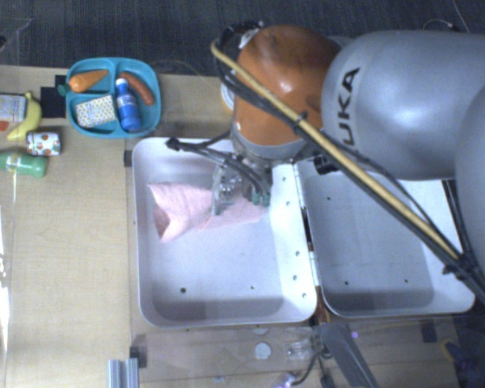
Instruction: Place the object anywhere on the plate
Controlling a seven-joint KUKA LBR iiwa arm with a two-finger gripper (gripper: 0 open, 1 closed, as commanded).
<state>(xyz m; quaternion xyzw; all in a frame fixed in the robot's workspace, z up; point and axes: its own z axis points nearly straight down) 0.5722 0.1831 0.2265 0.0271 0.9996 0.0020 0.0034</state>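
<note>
Camera view: soft pink crumpled cloth (196,208) lies in the upper part of the left shallow white plastic bin (218,297), mid-frame. Two-finger gripper (236,191) sits at the cloth's upper right edge, directly over it and seemingly touching the fabric; whether it is gripping or let go, cannot tell. Cloth spreads left and down-left from the gripper, wider at its left end, narrowing toward the gripper, pale pink with folds. Its right edge is hidden under the gripper. Grey KUKA arm (412,95) with orange band (283,71) fills the upper right of frame and covers the top of the right white bin (380,289). Black cables and a tan hose cross diagonally over that bin. Upper left of frame: blue divided plastic plate (149,107) holding toy food, well apart from the cloth, on the wooden bench (56,281). Small items left of the plate are too small to name.
</note>
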